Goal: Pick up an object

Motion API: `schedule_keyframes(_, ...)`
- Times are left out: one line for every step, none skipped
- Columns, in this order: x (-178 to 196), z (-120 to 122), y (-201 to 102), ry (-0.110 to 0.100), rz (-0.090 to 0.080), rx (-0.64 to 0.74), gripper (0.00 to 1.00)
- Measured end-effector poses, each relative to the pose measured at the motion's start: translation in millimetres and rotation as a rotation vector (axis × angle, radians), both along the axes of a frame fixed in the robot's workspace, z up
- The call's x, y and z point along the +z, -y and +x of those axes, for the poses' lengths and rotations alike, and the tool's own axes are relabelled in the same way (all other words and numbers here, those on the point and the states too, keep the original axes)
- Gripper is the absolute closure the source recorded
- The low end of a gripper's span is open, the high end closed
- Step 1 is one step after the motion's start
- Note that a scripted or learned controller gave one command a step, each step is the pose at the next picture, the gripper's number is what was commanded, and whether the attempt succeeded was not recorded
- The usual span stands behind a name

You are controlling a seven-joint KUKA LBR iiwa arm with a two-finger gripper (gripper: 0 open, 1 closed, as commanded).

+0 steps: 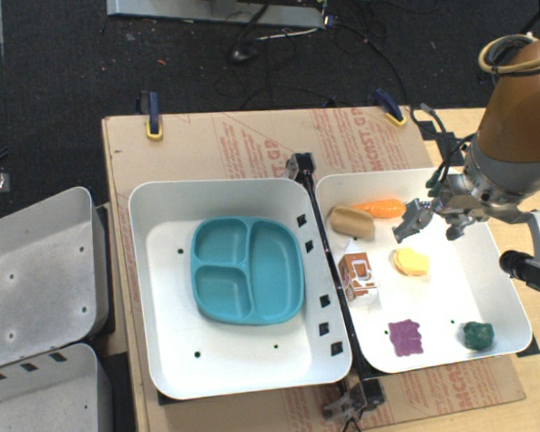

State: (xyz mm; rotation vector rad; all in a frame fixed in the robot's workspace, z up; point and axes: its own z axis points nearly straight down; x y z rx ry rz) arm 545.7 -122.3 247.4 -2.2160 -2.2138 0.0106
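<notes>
Dark speckled flooring with loose cables surrounds a cardboard-topped bench (pixel 210 136) that carries two shallow white bins side by side. Largest on it is the left white bin (pixel 169 354), holding a teal plastic divided plate (pixel 248 269) near its middle. Against it on the right sits the right white bin (pixel 504 306), where all the candidate objects lie: a tan bread-roll-shaped piece (pixel 351 221) and an orange carrot-shaped piece (pixel 380 208) touching each other near the far left corner, a small brown-and-white printed box (pixel 358 275) along the left wall, a yellow rounded lump (pixel 411 262) near the middle, a flat purple square piece (pixel 405 336) by the near edge, and a small dark green ball-like item (pixel 478 336) in the near right corner. The grey arm with its orange band (pixel 514 104) reaches in over the bin's far right side, and its two-finger gripper (pixel 432 217) hangs above the bin floor just beside the carrot's right end and above the yellow lump. The fingers look spread apart with nothing between them. By my reading the pick has not yet been made: every item rests on the bin floor, and descent, closing and lifting all remain to do.
</notes>
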Motion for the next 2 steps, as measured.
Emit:
schedule_keyframes(5, 2, 0, 0.010, -0.002, 0.002, 0.00)
schedule_keyframes(-57, 0, -7, 0.006, -0.001, 0.000, 0.00)
